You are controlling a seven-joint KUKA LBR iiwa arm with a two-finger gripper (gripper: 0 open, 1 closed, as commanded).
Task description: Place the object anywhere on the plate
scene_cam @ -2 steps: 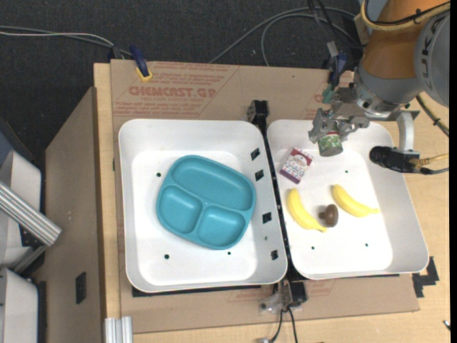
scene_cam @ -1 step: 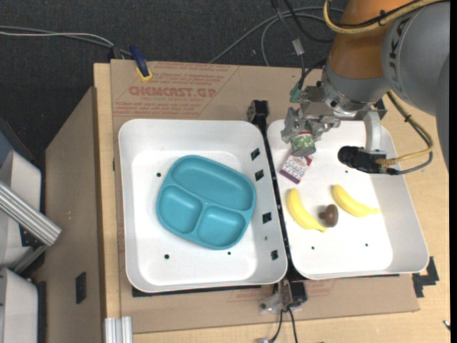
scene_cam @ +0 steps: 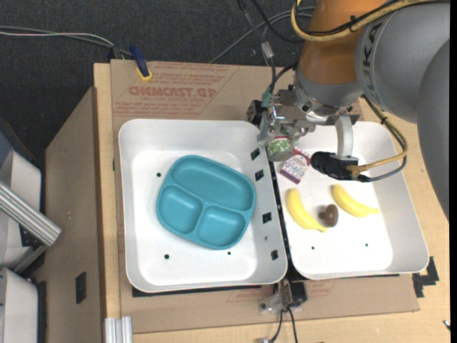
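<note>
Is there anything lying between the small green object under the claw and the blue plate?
Only the bins' adjoining rims lie between the green object and the blue plate. The claw is right over the object.

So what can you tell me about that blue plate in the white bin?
The plate is teal-blue, looks like smooth plastic, with rounded corners and three sunken sections: one large, two smaller. It lies flat, right side up, turned at a slant, about mid-floor in the left bin. Nothing rests on it or touches it apart from the bin floor below.
</note>
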